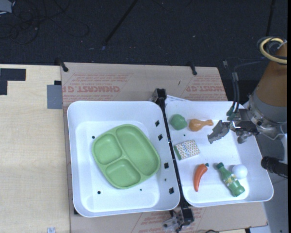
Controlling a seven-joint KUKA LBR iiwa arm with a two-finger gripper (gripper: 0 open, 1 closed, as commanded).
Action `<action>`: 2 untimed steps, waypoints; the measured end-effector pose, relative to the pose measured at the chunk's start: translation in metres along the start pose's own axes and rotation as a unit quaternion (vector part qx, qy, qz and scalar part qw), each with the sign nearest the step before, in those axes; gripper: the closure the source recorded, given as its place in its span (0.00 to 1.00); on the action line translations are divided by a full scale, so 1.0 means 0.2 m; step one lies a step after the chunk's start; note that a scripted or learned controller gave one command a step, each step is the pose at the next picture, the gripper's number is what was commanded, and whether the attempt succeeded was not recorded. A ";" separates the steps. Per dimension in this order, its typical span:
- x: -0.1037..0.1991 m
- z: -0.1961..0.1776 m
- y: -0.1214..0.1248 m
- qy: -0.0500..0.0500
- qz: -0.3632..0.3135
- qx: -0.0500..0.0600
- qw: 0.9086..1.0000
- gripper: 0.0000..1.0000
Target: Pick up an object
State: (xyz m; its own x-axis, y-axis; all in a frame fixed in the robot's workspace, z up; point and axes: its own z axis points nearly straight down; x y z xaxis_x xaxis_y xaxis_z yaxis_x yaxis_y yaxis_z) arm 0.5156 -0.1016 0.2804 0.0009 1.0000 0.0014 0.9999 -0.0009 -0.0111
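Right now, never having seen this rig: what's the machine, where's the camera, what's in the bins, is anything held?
One camera looks down at a slant on a bench with two white bins. The robot arm, grey with an orange band, reaches in from the right; its gripper hangs open over the right bin with nothing between its fingers. The left bin holds a green divided plate. The right bin holds a green round toy, an orange drumstick-shaped toy, a small patterned packet, a toy chili pepper, a green bottle and a white ball.
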 end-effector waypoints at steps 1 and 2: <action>0.00 -0.02 0.01 -0.001 -0.001 -0.005 1.000 0.00; 0.04 0.25 -0.03 0.000 -0.001 -0.001 1.000 0.00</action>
State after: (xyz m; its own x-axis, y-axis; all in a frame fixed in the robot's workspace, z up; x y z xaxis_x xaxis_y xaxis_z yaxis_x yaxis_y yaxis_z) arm 0.5099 -0.0927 0.2312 -0.0007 1.0000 0.0019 1.0000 0.0007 -0.0087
